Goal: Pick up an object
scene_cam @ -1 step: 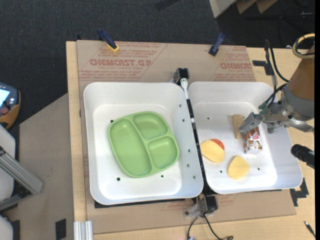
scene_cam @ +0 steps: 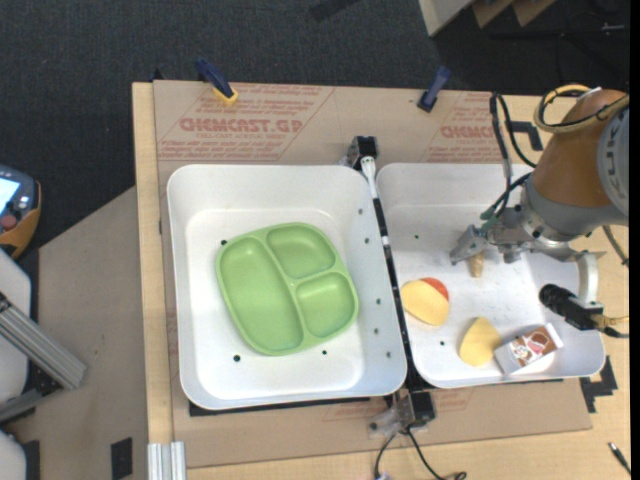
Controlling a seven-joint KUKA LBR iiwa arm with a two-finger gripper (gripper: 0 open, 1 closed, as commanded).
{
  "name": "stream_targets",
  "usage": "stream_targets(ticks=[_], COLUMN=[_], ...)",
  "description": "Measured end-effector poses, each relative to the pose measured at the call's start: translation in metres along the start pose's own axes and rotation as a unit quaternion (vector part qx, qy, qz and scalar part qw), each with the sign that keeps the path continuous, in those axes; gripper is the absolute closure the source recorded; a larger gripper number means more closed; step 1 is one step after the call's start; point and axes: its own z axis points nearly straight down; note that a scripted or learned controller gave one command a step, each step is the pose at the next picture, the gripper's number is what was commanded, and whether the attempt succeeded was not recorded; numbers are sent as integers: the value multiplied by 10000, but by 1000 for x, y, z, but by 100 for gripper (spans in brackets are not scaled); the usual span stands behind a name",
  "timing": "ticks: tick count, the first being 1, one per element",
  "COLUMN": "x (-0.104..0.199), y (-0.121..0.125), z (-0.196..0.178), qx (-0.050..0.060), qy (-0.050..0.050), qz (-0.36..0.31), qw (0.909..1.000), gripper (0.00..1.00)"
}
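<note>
Two white bins; one green divided plate [scene_cam: 287, 288] in the left bin [scene_cam: 190, 268]; three items in the right bin [scene_cam: 440, 193].
The gripper [scene_cam: 478, 255], reached in from the right with wrist tilted down, is seen low over the right bin floor, fingers apparently near together with nothing between. A yellow-red fruit [scene_cam: 426, 300], a yellow piece [scene_cam: 479, 341] and a small carton [scene_cam: 528, 349] are seen below it, apart.

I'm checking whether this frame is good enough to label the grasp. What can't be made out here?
- Gripper, camera view: too small and seen from above to judge its finger state or contact with anything.
- Arm: cut off by the right edge.
- Small box: print too small to read.
- Right bin: its far right part is hidden under the arm.
- Yellow piece and yellow-red piece: too blurred to identify.
</note>
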Motion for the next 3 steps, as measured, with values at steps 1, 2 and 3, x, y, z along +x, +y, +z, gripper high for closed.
stream_targets(ticks=[1, 2, 3], x=[-24, -23, 34], y=[17, 17, 40], z=[17, 6, -103], qx=[27, 16, -22], qy=[1, 0, 8], qz=[2, -1, -36], qw=[10000, 10000, 10000], gripper=[0, 100, 100])
